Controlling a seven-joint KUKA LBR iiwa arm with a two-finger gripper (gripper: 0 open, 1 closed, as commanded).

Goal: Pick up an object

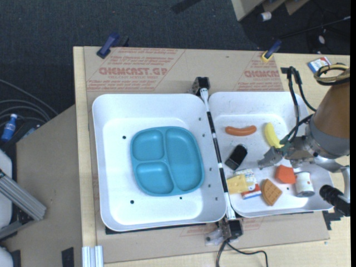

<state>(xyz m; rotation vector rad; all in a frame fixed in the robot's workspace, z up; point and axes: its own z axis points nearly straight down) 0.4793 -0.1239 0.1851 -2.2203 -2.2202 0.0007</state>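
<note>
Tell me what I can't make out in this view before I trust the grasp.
- Gripper: fingers too small and blurred against the right bin to judge.
- Orange piece: partly under the wrist; contact unclear.
- White cylinder: identity too small to tell.
- Arm: cut off by the right edge.

A robotics lab or test workshop, seen from above. A counter (167, 65) topped with brown protective paper printed "CHEMCAST" carries two white bins (111, 149) clamped side by side, with blue clips (108, 45) at its far edge and black cables (239, 255) trailing off its near edge. Dark carpet (55, 15) surrounds it, and aluminium framing (22, 196) and loose cables (16, 102) lie beyond its left edge.
</note>
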